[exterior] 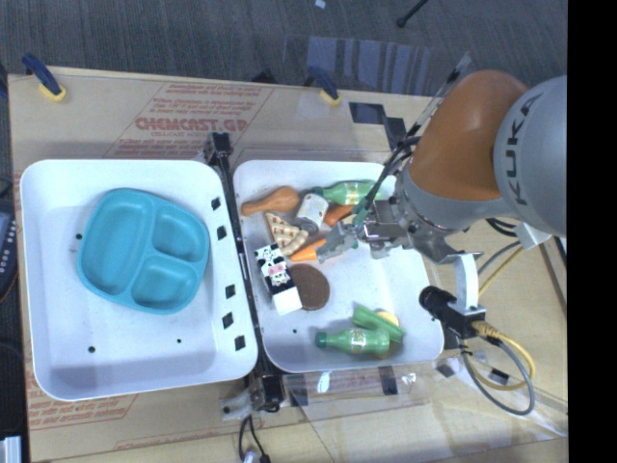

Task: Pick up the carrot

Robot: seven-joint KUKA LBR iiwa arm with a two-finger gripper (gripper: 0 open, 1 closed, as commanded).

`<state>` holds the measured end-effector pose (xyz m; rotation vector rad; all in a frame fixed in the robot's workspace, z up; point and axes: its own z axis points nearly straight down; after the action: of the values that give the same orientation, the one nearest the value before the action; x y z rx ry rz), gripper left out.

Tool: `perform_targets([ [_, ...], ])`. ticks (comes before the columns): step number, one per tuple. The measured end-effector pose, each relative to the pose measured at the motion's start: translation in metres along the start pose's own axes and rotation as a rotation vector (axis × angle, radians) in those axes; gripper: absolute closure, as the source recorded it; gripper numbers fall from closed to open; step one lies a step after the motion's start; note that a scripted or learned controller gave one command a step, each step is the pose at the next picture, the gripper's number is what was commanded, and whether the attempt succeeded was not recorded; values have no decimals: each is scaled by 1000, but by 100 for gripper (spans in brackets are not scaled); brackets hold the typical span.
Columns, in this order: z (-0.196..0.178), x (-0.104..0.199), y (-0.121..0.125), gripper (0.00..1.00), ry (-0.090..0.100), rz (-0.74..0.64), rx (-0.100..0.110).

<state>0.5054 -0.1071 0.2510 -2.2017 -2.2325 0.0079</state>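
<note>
The carrot point(307, 253) is a small orange stick lying in the middle of the right bin point(415, 350), just right of a waffle-patterned wedge. My gripper point(335, 243) hangs low at the carrot's right end, its dark fingertips touching or nearly touching it. The grey wrist and orange band cover the bin's right side. A second orange piece point(337, 215) shows just above the fingers; I cannot tell whether it belongs to the carrot.
Around the carrot lie a brown drumstick point(270, 202), a wedge point(282, 228), a cow-patterned carton point(273, 266), a brown disc point(310, 286) and a green bottle point(345, 193). Another green bottle point(359, 340) lies at the front. The left bin holds a blue divided plate point(145, 249).
</note>
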Motion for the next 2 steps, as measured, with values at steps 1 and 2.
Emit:
perform_targets([
  [1, 77, -18, 77, 0, -3, 51, 7],
  [2, 139, -25, 76, 0, -9, -15, -23],
])
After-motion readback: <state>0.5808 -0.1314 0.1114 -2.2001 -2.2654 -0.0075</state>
